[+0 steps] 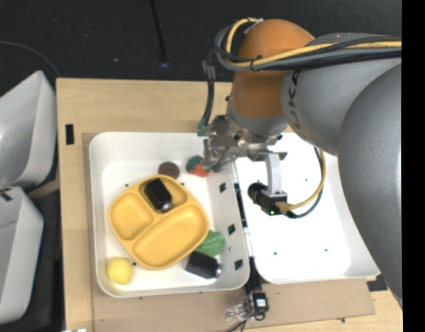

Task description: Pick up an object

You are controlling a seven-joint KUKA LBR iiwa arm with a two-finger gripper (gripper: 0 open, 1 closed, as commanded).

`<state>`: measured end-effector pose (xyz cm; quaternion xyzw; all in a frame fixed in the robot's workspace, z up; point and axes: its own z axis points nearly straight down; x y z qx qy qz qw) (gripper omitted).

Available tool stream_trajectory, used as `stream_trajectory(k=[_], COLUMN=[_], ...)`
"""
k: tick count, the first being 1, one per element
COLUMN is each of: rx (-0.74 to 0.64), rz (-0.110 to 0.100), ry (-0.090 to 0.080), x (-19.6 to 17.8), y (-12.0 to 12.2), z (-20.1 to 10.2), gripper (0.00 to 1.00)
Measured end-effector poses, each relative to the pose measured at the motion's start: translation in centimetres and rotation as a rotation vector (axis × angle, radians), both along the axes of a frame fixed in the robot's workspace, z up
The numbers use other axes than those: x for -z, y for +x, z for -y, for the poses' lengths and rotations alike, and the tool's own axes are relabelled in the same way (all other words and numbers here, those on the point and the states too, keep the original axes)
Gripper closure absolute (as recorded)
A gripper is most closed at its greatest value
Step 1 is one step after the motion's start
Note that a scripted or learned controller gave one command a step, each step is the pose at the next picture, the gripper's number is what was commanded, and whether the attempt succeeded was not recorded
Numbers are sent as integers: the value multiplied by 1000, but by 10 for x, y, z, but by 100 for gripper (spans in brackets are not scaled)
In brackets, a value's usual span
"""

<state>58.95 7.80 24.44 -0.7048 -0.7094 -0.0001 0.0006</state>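
My gripper [211, 159] hangs over the far right corner of the left bin [101, 185], right beside a small red and green object [195, 164] that lies against the bin's inner wall. The wrist hides the fingertips. A yellow divided plate [160, 230] fills the middle of that bin, with a black object [158, 194] resting in its top compartment. A brown round piece [168, 169] lies just behind the plate. A yellow ball [119, 271] sits in the near left corner. A green item [213, 241] and a black block [202, 265] lie at the plate's near right.
The right bin [323, 254] lies under the arm, whose grey body and orange band [267, 68] cover much of it. A black cable connector [264, 196] hangs over the right bin. White objects [19, 137] stand off the bench at the left.
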Motion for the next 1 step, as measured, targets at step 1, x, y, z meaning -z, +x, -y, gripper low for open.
stream_trajectory(k=[1], rx=[4], rz=[1], ry=[-1], x=[0], y=[0], z=[3], gripper=[0])
